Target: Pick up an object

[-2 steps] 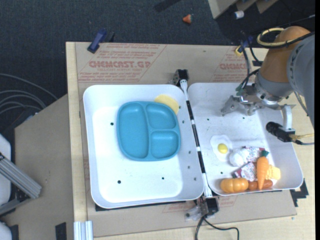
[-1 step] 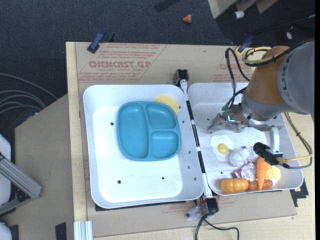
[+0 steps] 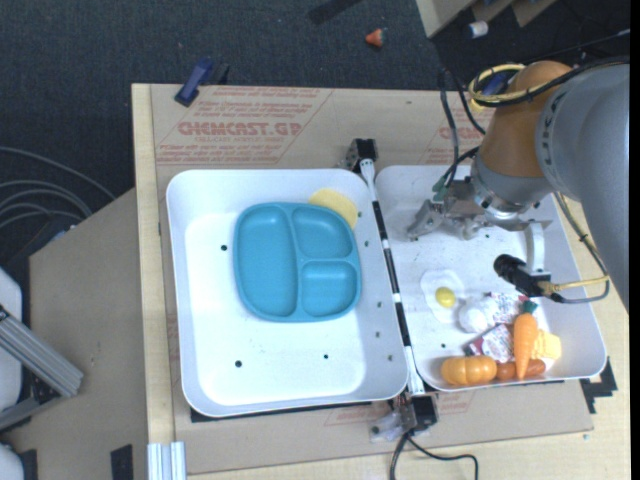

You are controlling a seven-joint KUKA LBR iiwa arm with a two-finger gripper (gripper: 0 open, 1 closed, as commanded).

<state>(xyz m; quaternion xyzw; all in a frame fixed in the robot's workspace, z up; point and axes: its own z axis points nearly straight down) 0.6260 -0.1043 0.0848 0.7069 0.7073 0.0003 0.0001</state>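
We could not tell the tool's state; it hung above bare bin floor, risking an empty grasp, toys well apart.

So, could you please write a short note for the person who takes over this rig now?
Gripper: low over the upper part of the right white bin, nothing seen between its fingers.
Things: toy fried egg, orange plastic carrot, brown bread roll and other small toys lie in the right bin's lower part. The blue divided plate and a yellow piece behind it lie in the left white bin.
Done: nothing picked.
Left: grasp and lift one object.
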